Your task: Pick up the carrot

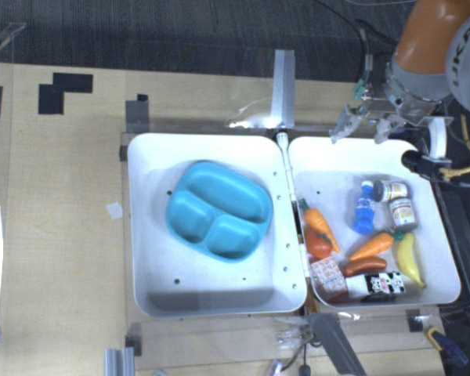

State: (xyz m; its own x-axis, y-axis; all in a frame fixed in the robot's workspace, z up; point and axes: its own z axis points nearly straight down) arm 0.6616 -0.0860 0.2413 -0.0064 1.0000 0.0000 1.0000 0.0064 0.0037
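- while the gripper (359, 124) hovers spread over the right bin's (329, 159) far edge, nothing sits between its fingers.
- carrot (371, 247) lies near that bin's near right corner, long axis slanted, thick end up-right toward the banana (408, 260).
- blue tray (218, 208) fills the left bin (149, 210).

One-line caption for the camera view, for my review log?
Tool hovers at the right bin's far edge; two carrots lie untouched below; blue tray in left bin.

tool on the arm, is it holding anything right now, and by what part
Nothing is held. The tool hovers above the back rim of the right white bin with nothing between its fingers, apart from the two orange carrots lying in that bin.
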